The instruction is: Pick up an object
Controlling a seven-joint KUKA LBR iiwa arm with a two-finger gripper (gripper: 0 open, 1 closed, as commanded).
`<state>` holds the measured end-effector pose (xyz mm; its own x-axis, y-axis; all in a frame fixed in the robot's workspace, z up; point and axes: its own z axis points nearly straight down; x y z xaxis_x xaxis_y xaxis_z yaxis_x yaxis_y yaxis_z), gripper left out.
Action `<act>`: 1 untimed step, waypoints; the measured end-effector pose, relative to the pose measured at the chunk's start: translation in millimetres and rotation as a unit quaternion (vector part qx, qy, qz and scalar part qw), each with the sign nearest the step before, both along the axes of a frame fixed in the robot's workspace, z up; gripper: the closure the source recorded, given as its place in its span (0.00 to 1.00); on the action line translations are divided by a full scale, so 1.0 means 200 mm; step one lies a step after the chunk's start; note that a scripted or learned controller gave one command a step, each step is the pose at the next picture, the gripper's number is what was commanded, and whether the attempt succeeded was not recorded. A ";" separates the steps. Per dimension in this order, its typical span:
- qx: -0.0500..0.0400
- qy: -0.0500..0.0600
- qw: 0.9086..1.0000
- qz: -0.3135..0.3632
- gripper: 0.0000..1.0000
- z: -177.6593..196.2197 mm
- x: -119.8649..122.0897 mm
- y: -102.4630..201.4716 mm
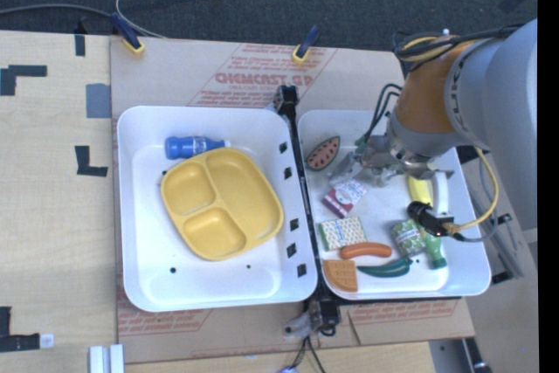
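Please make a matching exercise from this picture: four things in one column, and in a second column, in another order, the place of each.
Things:
1. blue bottle
2. yellow plate
3. hot dog
4. gripper

Places:
A. middle of the left bin
B. over the right bin's upper part
C. left bin, just above the plate
D. right bin, near its lower edge

Pairs: 1-C, 2-A, 3-D, 4-B

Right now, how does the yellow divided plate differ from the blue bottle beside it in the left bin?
The yellow divided plate is far larger than the blue bottle. The plate is broad and flat with three compartments facing up; the bottle is a slim cylinder lying on its side. The plate sits near the bin's middle, the bottle along its far edge, close to the plate's rim. Both lie in the left bin.
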<state>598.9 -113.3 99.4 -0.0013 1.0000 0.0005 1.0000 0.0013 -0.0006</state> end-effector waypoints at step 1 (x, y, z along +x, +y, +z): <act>0.001 0.001 1.000 0.000 1.00 0.04 0.00 0.00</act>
